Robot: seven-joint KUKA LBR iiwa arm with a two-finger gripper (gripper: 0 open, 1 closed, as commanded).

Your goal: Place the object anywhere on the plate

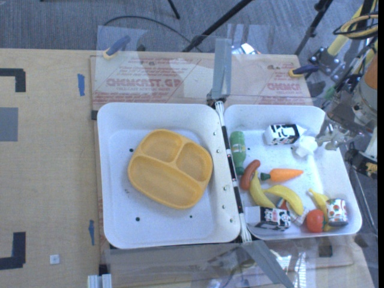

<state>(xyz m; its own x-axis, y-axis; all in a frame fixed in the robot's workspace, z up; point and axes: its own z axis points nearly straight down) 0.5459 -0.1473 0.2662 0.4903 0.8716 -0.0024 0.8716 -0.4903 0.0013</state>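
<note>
Nearest the camera, along the right bin's [351, 179] near edge, lie a black-and-white cow toy [275, 216], a tomato [314, 220] and a small patterned cup [336, 209]. Behind them sit two bananas [271, 194], a carrot [285, 174], a red sausage [249, 173], a green bottle [238, 147] and a second cow toy [282, 134]. Left bin [114, 161]: yellow divided plate [170, 168], nothing on it. Gripper [331, 138] sits at the right bin's far right rim, nothing seen between its parts; whether it is parted or closed cannot be told. Judgement: no object yet picked; pick and placement both outstanding.
</note>
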